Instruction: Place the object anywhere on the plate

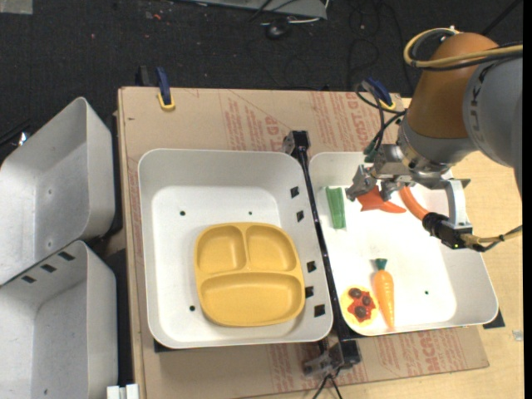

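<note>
Camera view, pincer (376, 191) low over right bin (432, 306); fingers unclear

Two shallow white bins sit side by side on the brown board tabletop (224, 119). The left bin (158, 181) holds a yellow three-compartment plastic plate (248, 274), lying toward its near side. In the right bin (465, 281), a green flat plastic strip (336, 207) lies at the far left, just beside the dividing wall. An orange toy carrot (382, 292) lies near the front, with a small dark red berry cluster (361, 303) just left of it (both resting on a pale disc). The gripper (378, 191) sits over the bin's far part, right of the strip.
</note>
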Available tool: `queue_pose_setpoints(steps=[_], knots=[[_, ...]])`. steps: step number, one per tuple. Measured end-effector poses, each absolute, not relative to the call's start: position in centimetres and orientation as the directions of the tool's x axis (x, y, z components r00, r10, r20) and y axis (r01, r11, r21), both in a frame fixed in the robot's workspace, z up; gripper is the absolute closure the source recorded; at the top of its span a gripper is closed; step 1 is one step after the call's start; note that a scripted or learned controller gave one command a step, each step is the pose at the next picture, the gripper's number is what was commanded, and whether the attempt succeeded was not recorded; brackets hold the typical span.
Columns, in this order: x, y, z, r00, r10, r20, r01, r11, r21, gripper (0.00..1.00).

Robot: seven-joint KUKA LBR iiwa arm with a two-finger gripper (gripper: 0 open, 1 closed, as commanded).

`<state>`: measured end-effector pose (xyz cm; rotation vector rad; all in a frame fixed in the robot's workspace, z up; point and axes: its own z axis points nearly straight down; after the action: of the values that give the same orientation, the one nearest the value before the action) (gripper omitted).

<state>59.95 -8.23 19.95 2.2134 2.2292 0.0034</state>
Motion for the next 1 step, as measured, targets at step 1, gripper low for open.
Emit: queue_pose_setpoints(steps=[1], knots=[[60.92,-3.21,21.21,-0.008,1.0,0.001,1.0,0.008,0.002,1.0]])
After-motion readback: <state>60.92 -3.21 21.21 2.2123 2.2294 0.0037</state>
